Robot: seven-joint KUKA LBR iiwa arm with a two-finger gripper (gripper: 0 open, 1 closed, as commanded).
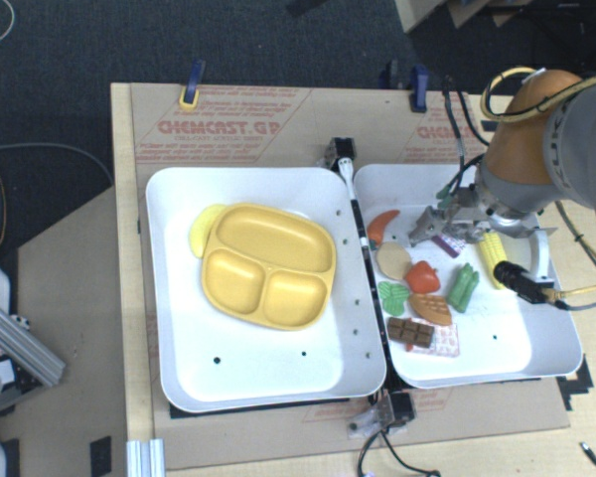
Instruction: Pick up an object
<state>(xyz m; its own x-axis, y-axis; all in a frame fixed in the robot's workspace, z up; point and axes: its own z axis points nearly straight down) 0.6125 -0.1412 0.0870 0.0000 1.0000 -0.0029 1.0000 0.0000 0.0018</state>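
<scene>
The right bin holds several toy foods: a red-orange piece, a beige round piece, a red pepper, a green leafy piece, a green pepper, a yellow piece, a brown pastry, a chocolate bar and a pink packet. My gripper hangs low over the bin's back middle, just above a small purple item, right of the red-orange piece. I see nothing lifted in it.
The left bin carries a yellow divided plate with a yellow piece partly under its left edge. A black divider runs between the bins. Cables trail over the right bin's right side.
</scene>
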